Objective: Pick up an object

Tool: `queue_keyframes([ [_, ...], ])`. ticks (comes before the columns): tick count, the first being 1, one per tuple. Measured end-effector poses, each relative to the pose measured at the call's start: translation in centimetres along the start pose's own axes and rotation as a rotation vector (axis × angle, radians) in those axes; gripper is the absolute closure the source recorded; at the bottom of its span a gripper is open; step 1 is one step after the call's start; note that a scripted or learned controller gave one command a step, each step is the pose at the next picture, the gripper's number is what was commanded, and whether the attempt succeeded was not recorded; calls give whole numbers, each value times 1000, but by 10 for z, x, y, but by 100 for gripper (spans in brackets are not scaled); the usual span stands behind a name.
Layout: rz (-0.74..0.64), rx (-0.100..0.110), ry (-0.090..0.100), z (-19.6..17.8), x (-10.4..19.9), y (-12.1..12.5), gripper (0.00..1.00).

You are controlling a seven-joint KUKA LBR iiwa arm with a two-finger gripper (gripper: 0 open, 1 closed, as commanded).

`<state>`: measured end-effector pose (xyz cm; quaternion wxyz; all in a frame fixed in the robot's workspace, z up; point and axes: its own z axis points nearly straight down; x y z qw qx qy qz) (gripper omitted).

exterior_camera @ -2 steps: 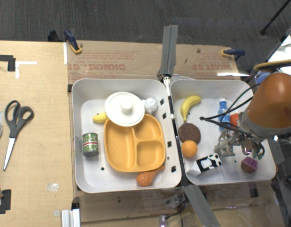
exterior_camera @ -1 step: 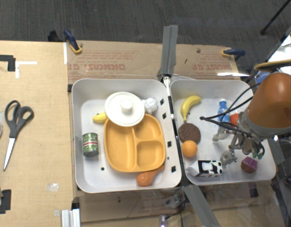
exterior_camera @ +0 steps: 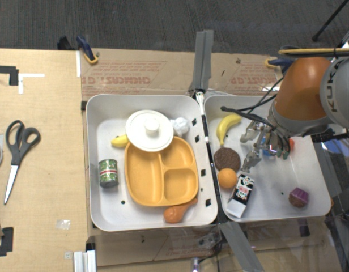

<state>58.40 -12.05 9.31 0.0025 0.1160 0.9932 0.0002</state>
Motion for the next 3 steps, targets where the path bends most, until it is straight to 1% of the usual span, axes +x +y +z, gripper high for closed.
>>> queue_keyframes([
  [1,90,1,4,1,72,4,0],
  [2,-138,0,-2,-16,-31,29,0],
  [3,-529,0,-1,-1,-36,-15,0],
])
